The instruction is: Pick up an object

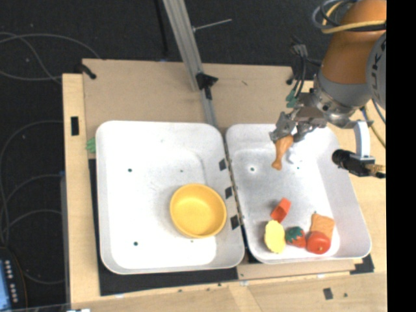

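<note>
A tan bench (143, 90) stands on a dark floor (39, 18), with loose cables (26, 51) trailing on the floor at the left. A grey metal pole (185, 38) slants down from the top edge to the far end of the gap between the 2 bins.

The left bin (149, 155) holds 1 thing, a yellow bowl (198, 210), upright near its front right corner. The right bin (325, 174) has 5 small things bunched at its front: a red block (281, 208), a yellow toy (275, 236) just in front of it, a small green and red piece (296, 234) touching the yellow toy, a tomato (318, 242), and an orange piece (322, 224) right behind the tomato.

The arm (351, 51) reaches in from the right over the far part of the right bin. Its gripper (288, 135) is closed around the top of a long orange toy (282, 152), which hangs down, slightly tilted, above the far left part of that bin. Whether the toy's lower tip touches the bin floor cannot be told.

The middle and far right of the right bin are bare white, as is most of the left bin behind and left of the bowl. The 2 bins touch along their inner rims.
</note>
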